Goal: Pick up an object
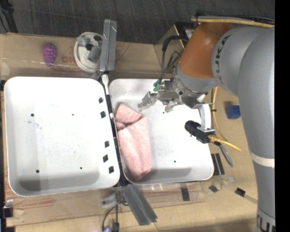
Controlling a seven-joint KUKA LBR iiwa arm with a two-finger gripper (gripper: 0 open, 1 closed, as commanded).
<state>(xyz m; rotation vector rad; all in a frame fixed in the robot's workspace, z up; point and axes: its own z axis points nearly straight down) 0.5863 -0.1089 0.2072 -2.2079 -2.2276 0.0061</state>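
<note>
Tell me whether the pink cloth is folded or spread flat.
Folded. The pink cloth lies bunched in a thick, narrow strip along the left wall of the right bin, with one end doubled over at the top.

Pink cloth [134,141] against right bin's [183,170] divider-side wall

A pink cloth [133,141] (soft and nubby, like a folded towel) lies flat in the right-hand white bin [193,166], pressed along that bin's left wall beside the divider between the two bins. It is long and narrow, running from the bin's upper middle down almost to its lower edge. Its upper end is folded over into a thicker, rounded lump.
</note>
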